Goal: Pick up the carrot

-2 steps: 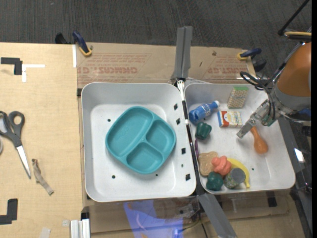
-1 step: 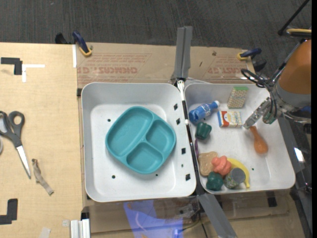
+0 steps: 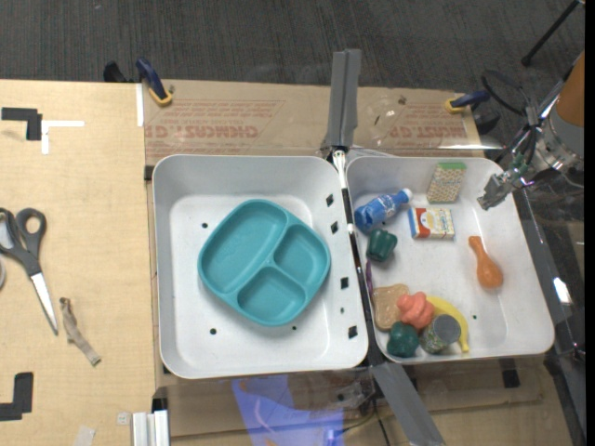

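One carrot [image 3: 485, 262] lies loose in the right bin [image 3: 521, 342], well apart from the gripper [image 3: 495, 192] at its 12 o'clock. Finger state: cannot tell, too blurred. Being tapered, the carrot may roll or squirt free if pinched off-centre.

The arm [image 3: 569, 110] is cut off by the right edge, so little more than its gripper [image 3: 497, 191] shows, too small and blurred to read. In the right bin [image 3: 521, 342], clustered toys [image 3: 420, 321] overlap, hiding each other's shapes.
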Robot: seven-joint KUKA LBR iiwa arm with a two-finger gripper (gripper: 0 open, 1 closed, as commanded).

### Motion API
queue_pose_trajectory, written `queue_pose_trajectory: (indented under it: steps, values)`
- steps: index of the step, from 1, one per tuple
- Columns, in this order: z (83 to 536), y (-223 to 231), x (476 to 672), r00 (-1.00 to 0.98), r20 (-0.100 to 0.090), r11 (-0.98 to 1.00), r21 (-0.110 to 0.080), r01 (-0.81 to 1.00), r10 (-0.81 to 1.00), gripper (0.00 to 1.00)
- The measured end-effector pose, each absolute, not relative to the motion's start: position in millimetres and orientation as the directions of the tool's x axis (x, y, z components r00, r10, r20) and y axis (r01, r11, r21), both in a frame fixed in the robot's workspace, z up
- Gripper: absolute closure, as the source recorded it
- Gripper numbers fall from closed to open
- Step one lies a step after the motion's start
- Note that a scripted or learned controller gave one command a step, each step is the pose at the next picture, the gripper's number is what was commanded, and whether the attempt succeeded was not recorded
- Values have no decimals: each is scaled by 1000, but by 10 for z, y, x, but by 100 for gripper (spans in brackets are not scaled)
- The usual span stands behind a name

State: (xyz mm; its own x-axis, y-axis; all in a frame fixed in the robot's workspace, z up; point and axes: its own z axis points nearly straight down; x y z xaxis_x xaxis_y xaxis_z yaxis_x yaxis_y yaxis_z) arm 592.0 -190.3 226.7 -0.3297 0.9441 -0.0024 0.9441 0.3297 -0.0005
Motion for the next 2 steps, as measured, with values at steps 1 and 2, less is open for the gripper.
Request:
queue_pose_trajectory:
  steps: [1,2]
  values:
    - [3313,-2223,5560,-43,-2,43,-1,999,999,100]
    - [2603,-2223,5083,-207,-1,207,-2,978,978,100]
